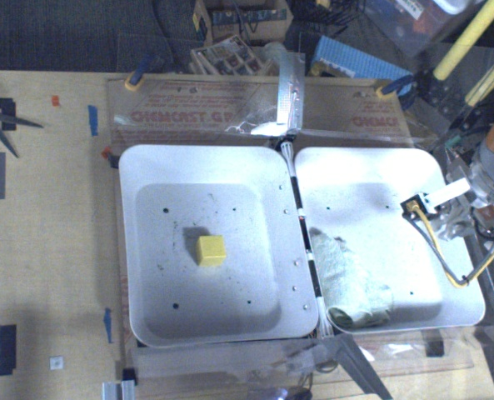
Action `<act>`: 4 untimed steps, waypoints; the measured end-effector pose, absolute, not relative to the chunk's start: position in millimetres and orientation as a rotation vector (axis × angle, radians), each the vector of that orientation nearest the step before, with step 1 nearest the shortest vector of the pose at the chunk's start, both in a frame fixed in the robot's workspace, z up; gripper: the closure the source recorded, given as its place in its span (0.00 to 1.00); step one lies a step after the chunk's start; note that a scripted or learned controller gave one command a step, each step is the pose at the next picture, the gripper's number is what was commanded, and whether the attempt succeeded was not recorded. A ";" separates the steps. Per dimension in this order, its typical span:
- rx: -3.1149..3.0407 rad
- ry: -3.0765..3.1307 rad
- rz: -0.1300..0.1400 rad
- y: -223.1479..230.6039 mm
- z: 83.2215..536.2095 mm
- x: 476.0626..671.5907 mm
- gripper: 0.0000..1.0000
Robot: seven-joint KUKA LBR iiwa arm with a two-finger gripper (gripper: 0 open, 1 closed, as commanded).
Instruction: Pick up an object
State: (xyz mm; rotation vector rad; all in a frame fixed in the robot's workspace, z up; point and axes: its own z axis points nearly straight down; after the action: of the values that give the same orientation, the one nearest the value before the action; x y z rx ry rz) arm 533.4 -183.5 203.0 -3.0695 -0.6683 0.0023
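At the right edge of the right bin [371, 169], one gripper [467, 211] is seen, reached in from the right; nothing is seen held, and whether it is open or closed cannot be told. One rolled grey cloth [351, 282] is laid along that bin's left wall. One yellow block [212, 250] is placed near the middle of the left bin [147, 173].
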 end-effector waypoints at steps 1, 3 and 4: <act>-3.122 -0.315 0.007 -167.7 213.1 489.7 1.00; -3.122 -0.318 0.010 -168.5 232.4 490.8 1.00; -3.122 -0.319 0.012 -169.4 242.1 491.2 1.00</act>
State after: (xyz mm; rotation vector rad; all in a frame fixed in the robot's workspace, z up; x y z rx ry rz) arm 491.2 -169.4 242.1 -3.1217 -0.3190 0.0116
